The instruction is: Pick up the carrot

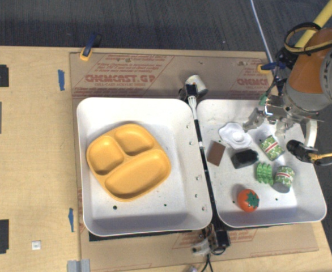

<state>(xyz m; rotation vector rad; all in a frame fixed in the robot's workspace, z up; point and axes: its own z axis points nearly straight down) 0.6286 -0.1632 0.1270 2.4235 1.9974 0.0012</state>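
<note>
— What colours sit in the bins?

— Both bins (154,109) are white. The left holds a yellow tray (128,160); the right a brown block (215,152), a black block (244,157), a white cup (234,135), a green piece (263,172), and an orange-red carrot (247,200) with a green top.

— And the arm (313,72)?

— Grey, with an orange band.

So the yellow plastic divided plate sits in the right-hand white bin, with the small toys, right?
Not quite. The camera view shows the yellow plastic divided plate in the left-hand white bin; the small toys, such as the orange-red round toy, lie in the right-hand white bin.
</note>
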